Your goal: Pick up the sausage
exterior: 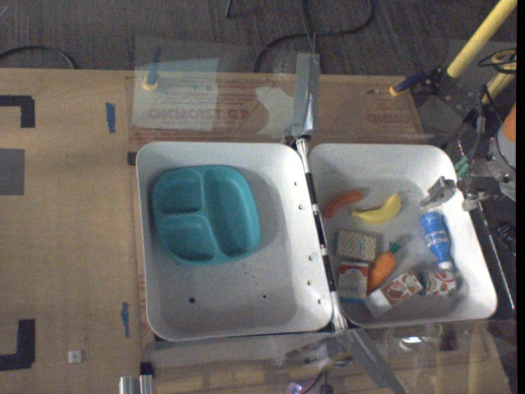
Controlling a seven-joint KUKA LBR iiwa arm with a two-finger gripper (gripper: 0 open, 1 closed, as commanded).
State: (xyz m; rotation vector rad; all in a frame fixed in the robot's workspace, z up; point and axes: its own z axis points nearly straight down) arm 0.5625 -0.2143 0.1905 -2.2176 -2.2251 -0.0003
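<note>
Gripper [444,190] at right bin's [486,298] right rim; I cannot tell its opening, and I see nothing held. Sausage [343,202] lies well apart at its 9 o'clock, just beside banana [379,211].

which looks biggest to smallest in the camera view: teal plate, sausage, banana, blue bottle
1. teal plate, by far the largest.
2. banana, blue bottle and sausage look about alike in length, too close to rank; the sausage seems slightly thinnest.
</note>
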